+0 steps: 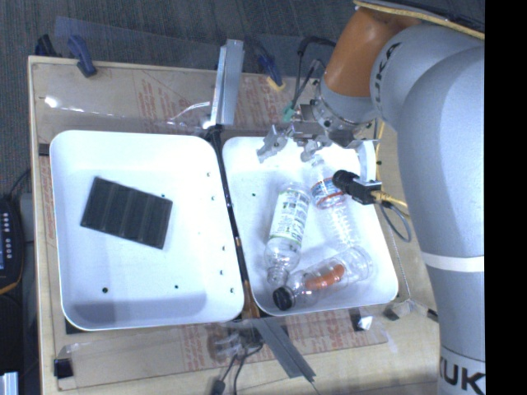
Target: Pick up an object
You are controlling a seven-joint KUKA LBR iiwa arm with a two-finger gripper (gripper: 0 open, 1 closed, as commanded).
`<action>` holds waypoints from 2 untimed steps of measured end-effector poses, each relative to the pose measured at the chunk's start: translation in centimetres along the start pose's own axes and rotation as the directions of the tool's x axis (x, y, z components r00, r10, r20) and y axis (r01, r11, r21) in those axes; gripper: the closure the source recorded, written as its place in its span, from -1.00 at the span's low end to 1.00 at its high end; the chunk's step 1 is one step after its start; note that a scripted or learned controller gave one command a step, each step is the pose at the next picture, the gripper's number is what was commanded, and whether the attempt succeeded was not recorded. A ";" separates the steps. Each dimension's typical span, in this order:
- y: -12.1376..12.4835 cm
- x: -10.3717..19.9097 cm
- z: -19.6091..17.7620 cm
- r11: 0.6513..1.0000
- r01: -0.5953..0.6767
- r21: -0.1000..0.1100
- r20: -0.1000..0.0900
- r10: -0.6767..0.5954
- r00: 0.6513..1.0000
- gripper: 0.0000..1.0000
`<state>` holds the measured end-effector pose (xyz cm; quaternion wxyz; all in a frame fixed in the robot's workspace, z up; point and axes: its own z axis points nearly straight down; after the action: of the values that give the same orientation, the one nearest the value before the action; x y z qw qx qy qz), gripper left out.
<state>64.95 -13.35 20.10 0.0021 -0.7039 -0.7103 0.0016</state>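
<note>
Grey and orange, your arm [412, 81] takes up the whole right side and bends over the far end of the right bin [243, 220], which looks like a hover spot before a drop rather than mid-grab. That bin reaches from under the pincer toward the near edge of the bench and holds all the bottles, so it's clearly where you pick from. Off to the pincer's left sits the other bin [74, 295], with only a dark flat ribbed pad [127, 212] in it, well apart from the action.

Now the pincer [290, 141]: its two fingers are spread with a plain gap between them and nothing in there, so it has hold of zilch at this point.

Your candidates, big to small: a clear bottle with a white label [288, 225] lies below the pincer, slanted, cap end pointing away from it. Beside it, closer to the arm, another clear bottle with a blue-and-red label [333, 208] points its top up toward the pincer, so I'd guess that's the easiest reach. Farthest down, a crumpled bottle with something orange inside [329, 276] lies crosswise against the near wall, black cap toward the other bin. They're all touching or nearly so, so expect them to roll when you close in.
</note>
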 end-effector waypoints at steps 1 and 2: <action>0.1 -0.3 -12.9 0.998 -0.057 -0.008 0.001 0.057 0.998 -1.00; -1.0 -4.6 4.2 0.994 -0.108 0.002 0.000 0.108 0.994 -1.00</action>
<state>64.01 -17.93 15.89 0.0029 -0.7413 -0.6712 0.0024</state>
